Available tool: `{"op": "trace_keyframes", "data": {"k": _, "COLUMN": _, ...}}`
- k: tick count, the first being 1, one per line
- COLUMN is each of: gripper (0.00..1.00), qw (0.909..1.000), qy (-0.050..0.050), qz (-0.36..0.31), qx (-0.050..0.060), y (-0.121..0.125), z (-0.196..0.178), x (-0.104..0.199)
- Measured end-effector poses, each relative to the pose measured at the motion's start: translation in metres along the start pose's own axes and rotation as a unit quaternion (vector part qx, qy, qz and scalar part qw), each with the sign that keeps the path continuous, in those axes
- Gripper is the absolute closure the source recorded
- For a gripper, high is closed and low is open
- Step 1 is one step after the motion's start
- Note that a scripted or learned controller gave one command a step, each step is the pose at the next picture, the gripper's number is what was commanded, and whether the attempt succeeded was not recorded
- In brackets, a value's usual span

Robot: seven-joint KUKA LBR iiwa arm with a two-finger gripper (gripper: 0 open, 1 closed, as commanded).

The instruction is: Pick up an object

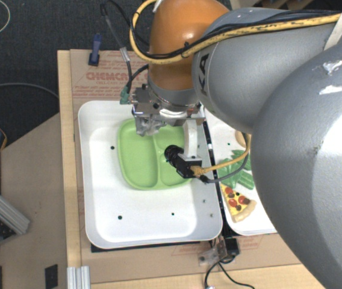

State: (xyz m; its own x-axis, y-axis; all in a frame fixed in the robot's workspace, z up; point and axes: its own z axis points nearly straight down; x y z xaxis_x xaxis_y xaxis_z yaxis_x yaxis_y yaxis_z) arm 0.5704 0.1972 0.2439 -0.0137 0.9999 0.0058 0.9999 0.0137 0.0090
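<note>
A light green divided plate lies in the left white bin, towards its back right. My gripper hangs straight over the plate's far rim, under the orange band of the wrist. The wrist and its cables cover the plate's back edge and part of its right compartment. Whether the gripper touches the plate I cannot tell. A toy pizza slice and a green leafy piece lie in the right bin, largely under the arm.
The big grey arm covers most of the right bin and the upper right of the view. A black cable fitting hangs over the plate's right side. A blue clip sits on the bench's back edge.
</note>
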Motion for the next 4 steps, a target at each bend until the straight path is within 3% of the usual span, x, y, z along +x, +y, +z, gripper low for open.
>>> {"op": "trace_keyframes", "data": {"k": 1, "gripper": 1.00, "qw": 1.0000, "qy": 0.000, "qz": 0.003, "qx": 0.002, "y": -0.085, "z": -0.116, "x": 0.032}}
{"op": "trace_keyframes", "data": {"k": 2, "gripper": 1.00, "qw": 0.9999, "qy": -0.005, "qz": 0.009, "qx": 0.008, "y": -0.025, "z": -0.025, "x": 0.003}}
{"op": "trace_keyframes", "data": {"k": 3, "gripper": 1.00, "qw": 1.0000, "qy": -0.003, "qz": 0.009, "qx": 0.001, "y": -0.041, "z": -0.091, "x": -0.042}}
{"op": "trace_keyframes", "data": {"k": 4, "gripper": 1.00, "qw": 0.9999, "qy": -0.004, "qz": 0.006, "qx": 0.010, "y": -0.065, "z": -0.011, "x": -0.016}}
